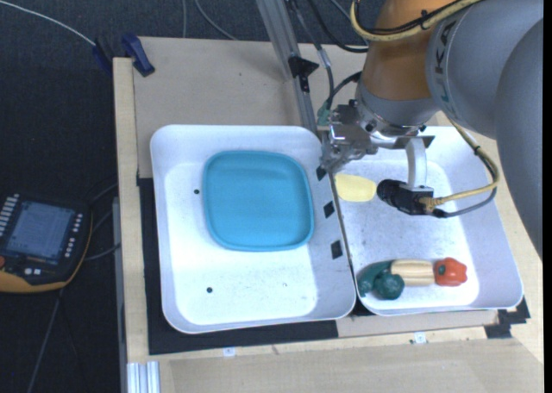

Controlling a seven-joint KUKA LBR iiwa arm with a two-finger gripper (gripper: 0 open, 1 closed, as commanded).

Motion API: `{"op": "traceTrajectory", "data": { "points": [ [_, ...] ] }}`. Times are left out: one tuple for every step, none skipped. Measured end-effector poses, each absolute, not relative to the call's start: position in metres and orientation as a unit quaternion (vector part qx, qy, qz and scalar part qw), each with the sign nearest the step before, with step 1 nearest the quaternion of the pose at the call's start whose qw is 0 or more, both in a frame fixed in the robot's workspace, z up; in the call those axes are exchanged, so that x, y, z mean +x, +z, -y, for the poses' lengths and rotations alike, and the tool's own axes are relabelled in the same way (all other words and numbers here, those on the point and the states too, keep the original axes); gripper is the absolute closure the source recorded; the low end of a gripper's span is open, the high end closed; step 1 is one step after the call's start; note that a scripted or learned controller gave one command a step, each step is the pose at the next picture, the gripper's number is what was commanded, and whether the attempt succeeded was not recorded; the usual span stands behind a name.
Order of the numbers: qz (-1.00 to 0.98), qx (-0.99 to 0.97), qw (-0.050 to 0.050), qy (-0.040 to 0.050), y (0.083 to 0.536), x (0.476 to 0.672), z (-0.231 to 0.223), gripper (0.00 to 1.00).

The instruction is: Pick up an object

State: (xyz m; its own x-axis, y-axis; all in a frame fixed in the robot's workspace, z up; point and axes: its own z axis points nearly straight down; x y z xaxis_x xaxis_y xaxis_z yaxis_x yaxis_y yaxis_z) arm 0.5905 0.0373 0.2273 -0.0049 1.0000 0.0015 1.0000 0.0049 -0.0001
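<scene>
Arm parked over the right bin, nothing grabbed yet

The two-finger gripper [338, 152], state I can't tell, sits near a pale yellow rounded piece [354, 187] by the divider; I'd guess a short drop next.

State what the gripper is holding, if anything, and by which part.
It cannot be told: the gripper hangs just above the yellow object, with nothing visibly between its fingers.

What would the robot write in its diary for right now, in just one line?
arm: over right bin | gripper: near yellow piece, grip not visible | blue plate: left bin | toy veggies: right bin front
</scene>
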Motion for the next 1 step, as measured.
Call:
{"op": "traceTrajectory", "data": {
  "points": [
    [0.709, -0.706, 0.001, -0.0002, 0.2213, 0.5853, -0.0854, 1.0]
  ]
}}
